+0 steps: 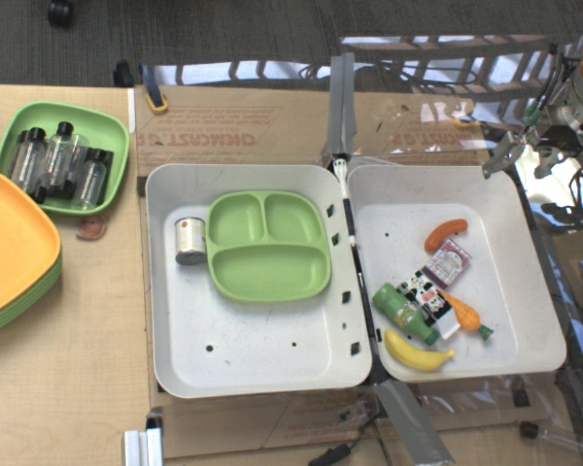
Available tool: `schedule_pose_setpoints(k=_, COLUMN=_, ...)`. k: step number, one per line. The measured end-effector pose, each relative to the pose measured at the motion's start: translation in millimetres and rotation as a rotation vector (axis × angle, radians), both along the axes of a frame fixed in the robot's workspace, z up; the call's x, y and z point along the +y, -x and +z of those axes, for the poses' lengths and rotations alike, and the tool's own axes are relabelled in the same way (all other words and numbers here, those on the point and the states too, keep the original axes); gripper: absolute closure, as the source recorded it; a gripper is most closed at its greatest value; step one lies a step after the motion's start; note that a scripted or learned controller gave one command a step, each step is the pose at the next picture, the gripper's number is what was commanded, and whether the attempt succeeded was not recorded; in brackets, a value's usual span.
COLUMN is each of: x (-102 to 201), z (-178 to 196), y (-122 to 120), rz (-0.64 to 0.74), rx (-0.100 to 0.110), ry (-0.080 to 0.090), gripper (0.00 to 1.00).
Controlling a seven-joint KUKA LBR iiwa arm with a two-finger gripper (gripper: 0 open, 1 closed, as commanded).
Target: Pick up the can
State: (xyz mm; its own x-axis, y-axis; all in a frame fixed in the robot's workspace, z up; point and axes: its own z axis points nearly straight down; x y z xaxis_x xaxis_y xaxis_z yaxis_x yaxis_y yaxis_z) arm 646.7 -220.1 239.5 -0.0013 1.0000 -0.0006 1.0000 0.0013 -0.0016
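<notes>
The can (pixel 189 240) is laid on its side by the left bin's (pixel 175 357) left wall — touching the green tray (pixel 268 246); the gripper's state cannot be told.

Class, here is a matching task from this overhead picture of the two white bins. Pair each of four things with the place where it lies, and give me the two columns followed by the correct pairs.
Things:
1. can
2. banana
3. green divided plate
4. small bottles

Places:
A. middle of the left bin
B. green tray on the wooden table, left of both bins
C. lying on its side against the plate's left edge
D. near the front edge of the right bin

Pairs: 1-C, 2-D, 3-A, 4-B
</notes>
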Motion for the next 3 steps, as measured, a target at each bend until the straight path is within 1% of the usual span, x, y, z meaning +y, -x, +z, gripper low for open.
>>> schedule_pose_setpoints(k=1, x=10, z=-149, y=-8, rz=-0.022, rx=0.005, ry=-0.015, gripper=0.0)
schedule_pose_setpoints(k=2, x=6, z=-138, y=-9, rz=-0.019, rx=-0.001, ry=-0.004, gripper=1.0)
schedule_pose_setpoints(k=3, x=10, z=19, y=-11, rz=-0.035, rx=-0.002, ry=0.001, gripper=1.0)
